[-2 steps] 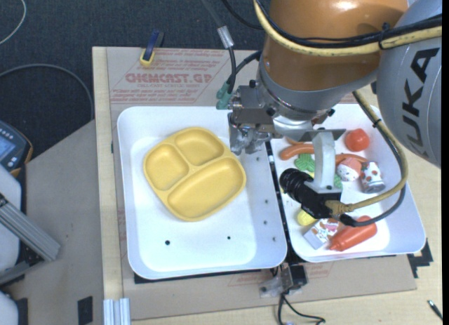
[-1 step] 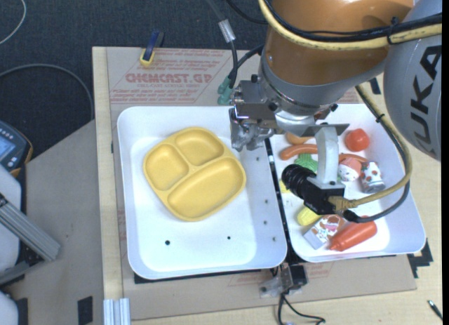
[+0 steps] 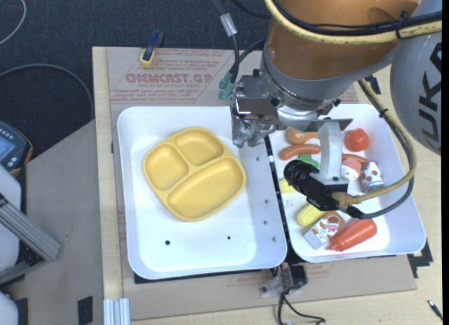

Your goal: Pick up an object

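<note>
Toy foods (image 3: 354, 232) crowd the right bin (image 3: 396, 243), a yellow divided plate (image 3: 195, 173) lies in the left bin (image 3: 203, 246), and I cannot tell the state of the hand (image 3: 245, 134).

I see a dark grey carpet floor (image 3: 70, 8) all around. A thin cable (image 3: 52, 68) curls over it on the left. The brown surface (image 3: 175, 78) has red letters printed on it. A blue and yellow clip (image 3: 150, 48) sits at its top edge. A metal bar (image 3: 28, 229) lies at the lower left.
</note>
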Robot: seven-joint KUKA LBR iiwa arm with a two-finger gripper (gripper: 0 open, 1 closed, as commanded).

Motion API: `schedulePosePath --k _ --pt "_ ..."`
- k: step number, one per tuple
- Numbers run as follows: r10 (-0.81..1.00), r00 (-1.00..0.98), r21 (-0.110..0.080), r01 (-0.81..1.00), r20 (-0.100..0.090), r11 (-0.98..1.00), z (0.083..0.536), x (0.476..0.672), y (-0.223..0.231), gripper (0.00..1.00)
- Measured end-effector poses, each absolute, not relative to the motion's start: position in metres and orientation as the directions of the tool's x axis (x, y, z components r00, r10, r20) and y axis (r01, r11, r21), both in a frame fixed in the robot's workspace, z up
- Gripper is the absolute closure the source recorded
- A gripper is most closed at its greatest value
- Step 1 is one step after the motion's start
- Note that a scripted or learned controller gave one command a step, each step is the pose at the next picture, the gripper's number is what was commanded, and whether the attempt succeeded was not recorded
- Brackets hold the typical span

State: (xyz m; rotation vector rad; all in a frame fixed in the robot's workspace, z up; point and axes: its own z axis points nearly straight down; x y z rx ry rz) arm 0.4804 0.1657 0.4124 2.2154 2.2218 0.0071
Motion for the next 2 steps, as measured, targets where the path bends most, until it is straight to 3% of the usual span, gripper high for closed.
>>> schedulePosePath --k 2 --pt "1.000 -0.005 0.010 1.000 0.000 0.005 0.433 0.481 0.167 1.00"
